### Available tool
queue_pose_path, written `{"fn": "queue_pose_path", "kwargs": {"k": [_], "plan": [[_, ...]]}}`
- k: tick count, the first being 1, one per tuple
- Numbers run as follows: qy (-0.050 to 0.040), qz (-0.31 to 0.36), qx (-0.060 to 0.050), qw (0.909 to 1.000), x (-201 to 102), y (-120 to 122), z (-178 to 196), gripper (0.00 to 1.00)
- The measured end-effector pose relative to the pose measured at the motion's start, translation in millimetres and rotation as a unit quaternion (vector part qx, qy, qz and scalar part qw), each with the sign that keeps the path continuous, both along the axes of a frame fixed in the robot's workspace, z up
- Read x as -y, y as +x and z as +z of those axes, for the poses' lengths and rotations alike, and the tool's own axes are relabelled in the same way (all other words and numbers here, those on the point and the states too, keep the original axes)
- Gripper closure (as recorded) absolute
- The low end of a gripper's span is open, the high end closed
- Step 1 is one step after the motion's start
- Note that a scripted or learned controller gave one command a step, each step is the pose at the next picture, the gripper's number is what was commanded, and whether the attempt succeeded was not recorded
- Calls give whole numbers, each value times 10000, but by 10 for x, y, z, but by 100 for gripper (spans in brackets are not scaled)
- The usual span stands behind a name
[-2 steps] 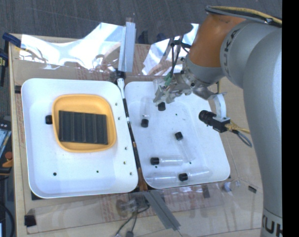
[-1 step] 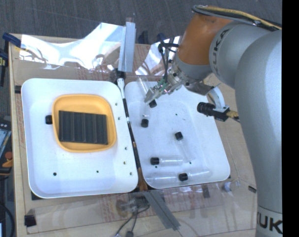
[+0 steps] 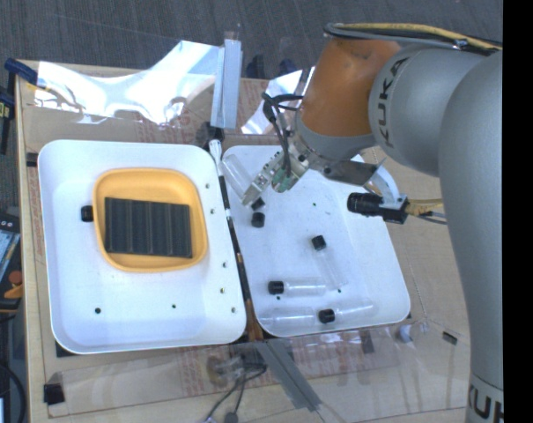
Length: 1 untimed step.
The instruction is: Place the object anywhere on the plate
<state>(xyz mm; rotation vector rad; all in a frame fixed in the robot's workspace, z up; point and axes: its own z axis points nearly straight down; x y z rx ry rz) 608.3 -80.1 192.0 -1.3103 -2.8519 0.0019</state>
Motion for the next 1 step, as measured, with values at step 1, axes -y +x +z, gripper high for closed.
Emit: {"fn": "queue_pose_path", "kwargs": {"k": [1], "plan": [[-2,-4,1,10000,6,0,1,0]]}}
